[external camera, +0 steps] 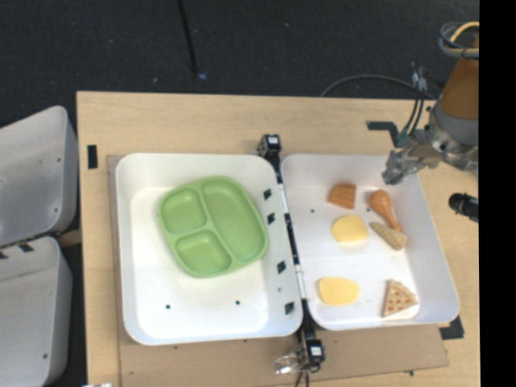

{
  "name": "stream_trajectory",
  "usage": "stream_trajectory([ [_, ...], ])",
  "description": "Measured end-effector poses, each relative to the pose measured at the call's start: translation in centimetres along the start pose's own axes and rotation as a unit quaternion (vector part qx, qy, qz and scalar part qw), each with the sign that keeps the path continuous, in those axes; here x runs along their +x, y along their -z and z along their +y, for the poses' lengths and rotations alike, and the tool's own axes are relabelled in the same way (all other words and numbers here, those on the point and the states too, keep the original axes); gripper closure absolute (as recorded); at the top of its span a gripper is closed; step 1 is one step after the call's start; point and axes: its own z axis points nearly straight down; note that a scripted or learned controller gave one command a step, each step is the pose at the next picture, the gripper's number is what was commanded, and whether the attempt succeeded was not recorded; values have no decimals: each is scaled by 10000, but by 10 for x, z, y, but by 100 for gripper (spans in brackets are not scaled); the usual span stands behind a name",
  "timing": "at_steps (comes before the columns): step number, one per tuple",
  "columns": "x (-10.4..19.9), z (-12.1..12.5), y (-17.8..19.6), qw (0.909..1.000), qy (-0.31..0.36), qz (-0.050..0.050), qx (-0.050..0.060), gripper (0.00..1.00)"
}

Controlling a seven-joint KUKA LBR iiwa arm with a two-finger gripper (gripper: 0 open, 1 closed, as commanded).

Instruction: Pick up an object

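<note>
The right bin [427,240] holds several toy foods. A brown bread-like piece [343,195] and an orange drumstick shape [384,206] lie near the back, with a yellow round piece [349,230] and a tan stick [389,236] in the middle. A yellow slab [338,291] and a pizza slice [398,299] lie at the front. My gripper [397,170] hangs over the bin's back right corner, just above and right of the drumstick shape, with nothing visibly held.
The left bin [137,297] holds a green three-compartment plate [213,226]. A divider with black clips [284,240] runs between the bins. Cables [355,83] loop behind the right bin. The arm's orange band [461,91] is at the right edge.
</note>
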Motion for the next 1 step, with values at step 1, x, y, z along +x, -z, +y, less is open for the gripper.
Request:
stream_trajectory([
  [1,-2,2,55,10000,17,-2,-9,100],
])
